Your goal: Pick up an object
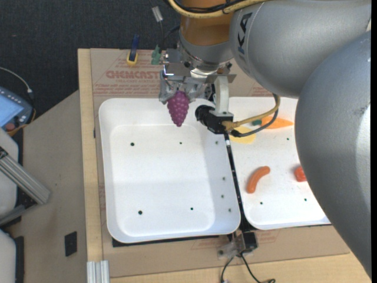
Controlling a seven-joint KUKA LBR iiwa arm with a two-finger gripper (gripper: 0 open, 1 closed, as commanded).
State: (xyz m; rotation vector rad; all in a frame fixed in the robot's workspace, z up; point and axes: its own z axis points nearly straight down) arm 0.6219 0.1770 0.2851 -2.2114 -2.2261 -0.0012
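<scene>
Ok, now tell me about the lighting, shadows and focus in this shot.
Camera view: even, soft light; the left bin shows a faint grey shadow across its floor and mild glare on its rim. The grapes at the hand are sharp; the big grey arm close to the lens looks soft.

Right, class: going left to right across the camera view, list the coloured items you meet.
Blue clip → purple grape bunch under the gripper → yellow piece → orange sausage shape → red item.
</scene>
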